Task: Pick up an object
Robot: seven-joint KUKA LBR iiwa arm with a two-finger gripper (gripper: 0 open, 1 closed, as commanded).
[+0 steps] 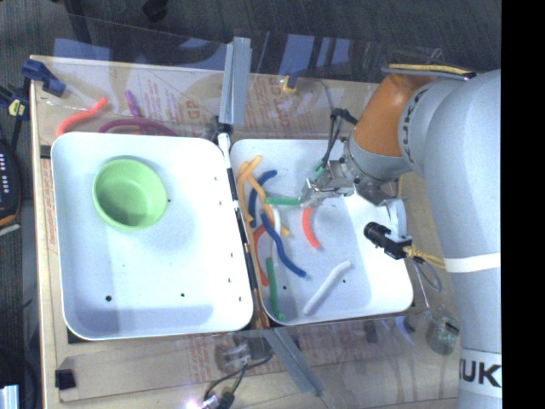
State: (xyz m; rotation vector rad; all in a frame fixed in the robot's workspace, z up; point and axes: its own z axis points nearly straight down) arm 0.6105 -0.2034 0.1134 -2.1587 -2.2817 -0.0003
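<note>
Light wood surface (pixel 153 92) under clear plastic sheeting. Two shallow white bins side by side on it: left bin (pixel 77 296), right bin (pixel 383 292), touching along the middle. Behind left bin, directly on surface: orange strip (pixel 81 116), purple strip (pixel 131 102), dark red loop (pixel 136 127). Blue clamp (pixel 43 75) at far-left corner.

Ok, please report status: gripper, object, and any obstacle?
Gripper low in right white bin, at green flexible stick. No grasp confirmed. Orange, blue, red, white sticks crowd around.
</note>
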